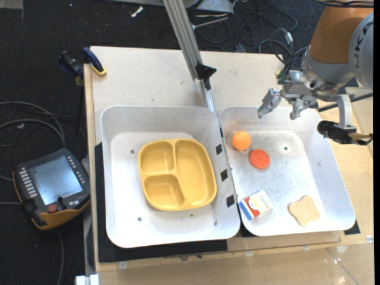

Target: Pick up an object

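The right bin holds an orange ball, a flat red-orange disc, a small white carton with red and blue print and a tan slice of toast. My gripper hangs above the far edge of this bin, well clear of the objects, its two fingers spread apart with nothing between them. The orange ball lies to its near left.
The left bin holds a yellow divided tray. A slanted metal pole rises behind the bins' join. A teach pendant rests on the floor at left. Cables lie on the dark floor at the back.
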Controlling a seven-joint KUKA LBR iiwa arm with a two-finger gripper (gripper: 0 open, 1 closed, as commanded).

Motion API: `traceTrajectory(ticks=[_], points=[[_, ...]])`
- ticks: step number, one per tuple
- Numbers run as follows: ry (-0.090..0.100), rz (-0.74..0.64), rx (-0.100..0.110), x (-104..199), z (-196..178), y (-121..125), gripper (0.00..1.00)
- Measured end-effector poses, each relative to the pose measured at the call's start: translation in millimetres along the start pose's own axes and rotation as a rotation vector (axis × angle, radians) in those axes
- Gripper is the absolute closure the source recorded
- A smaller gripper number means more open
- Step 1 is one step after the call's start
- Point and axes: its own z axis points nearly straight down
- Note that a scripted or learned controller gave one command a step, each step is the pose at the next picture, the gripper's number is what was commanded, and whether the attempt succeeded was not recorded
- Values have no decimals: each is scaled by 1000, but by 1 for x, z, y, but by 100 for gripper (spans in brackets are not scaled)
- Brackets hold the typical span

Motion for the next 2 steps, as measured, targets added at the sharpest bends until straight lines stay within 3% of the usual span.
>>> traceTrajectory(ticks=[1, 2], points=[[0, 0, 0, 0, 0, 0, 0], [-1, 1, 5, 5, 64, -2, 0]])
